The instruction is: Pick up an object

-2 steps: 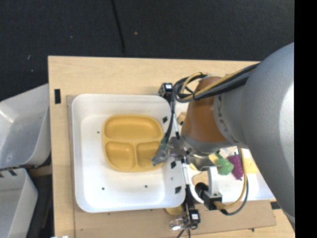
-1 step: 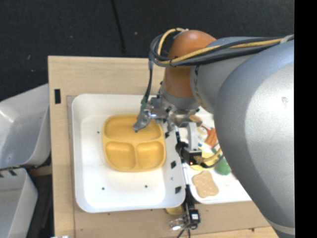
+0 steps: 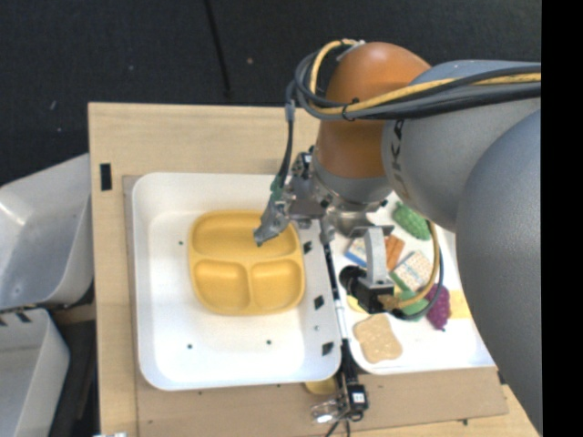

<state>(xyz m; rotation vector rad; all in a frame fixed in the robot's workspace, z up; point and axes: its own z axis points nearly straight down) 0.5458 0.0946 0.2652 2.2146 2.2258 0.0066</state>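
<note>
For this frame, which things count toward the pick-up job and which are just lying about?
In the job:
gripper, at the yellow tray's upper right rim
yellow tray, in the left bin

Lying about:
right bin
slice of toast
purple grapes
green piece

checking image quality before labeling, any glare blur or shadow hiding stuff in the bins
Camera view: even light, mild glare on the orange band; yellow tray sharp; the arm covers much of the right bin; the gripper looks slightly soft.
</note>
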